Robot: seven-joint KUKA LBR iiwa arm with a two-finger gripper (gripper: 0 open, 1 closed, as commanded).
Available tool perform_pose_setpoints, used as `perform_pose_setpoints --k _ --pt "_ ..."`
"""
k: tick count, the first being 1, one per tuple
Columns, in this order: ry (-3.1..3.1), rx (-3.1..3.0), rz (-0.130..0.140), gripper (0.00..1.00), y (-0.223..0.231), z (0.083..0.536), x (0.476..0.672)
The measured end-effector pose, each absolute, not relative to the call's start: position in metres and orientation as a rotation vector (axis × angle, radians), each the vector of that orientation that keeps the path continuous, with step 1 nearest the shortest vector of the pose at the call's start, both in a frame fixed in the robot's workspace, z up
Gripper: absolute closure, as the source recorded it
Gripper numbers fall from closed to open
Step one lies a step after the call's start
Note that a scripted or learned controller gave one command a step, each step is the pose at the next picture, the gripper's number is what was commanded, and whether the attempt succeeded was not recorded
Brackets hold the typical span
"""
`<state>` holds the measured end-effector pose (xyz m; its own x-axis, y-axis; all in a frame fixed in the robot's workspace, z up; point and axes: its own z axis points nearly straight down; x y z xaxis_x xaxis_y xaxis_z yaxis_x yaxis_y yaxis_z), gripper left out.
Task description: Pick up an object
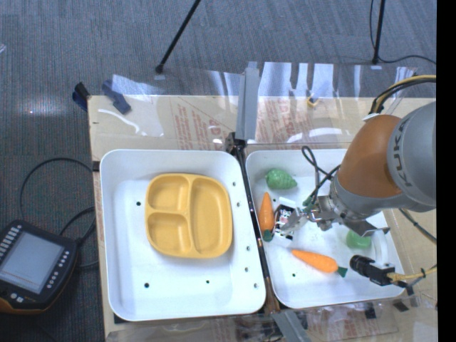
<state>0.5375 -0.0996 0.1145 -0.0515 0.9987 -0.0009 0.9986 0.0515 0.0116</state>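
Carrots (266, 213) and (314, 261) lie in the right bin (313, 301), one by its left wall under the pincer (285, 221), whose spread cannot be told. They look like light, stiff, smooth plastic, likely to slip, so the thick middle seems the best hold.

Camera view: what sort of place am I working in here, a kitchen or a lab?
Most likely a robotics lab, not a kitchen: two white bins on a bench, stand legs on grey carpet, and a teach pendant on the floor. The food, like the carrot, looks like toys.
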Motion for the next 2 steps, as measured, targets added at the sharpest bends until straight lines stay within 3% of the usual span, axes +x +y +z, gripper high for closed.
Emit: perform_pose_setpoints --k 1,2 --pt "2.301 2.092 0.041 0.0 -0.095 0.1024 0.4889" --pt "2.281 2.129 0.045 0.0 -0.1012 0.1018 0.4888"
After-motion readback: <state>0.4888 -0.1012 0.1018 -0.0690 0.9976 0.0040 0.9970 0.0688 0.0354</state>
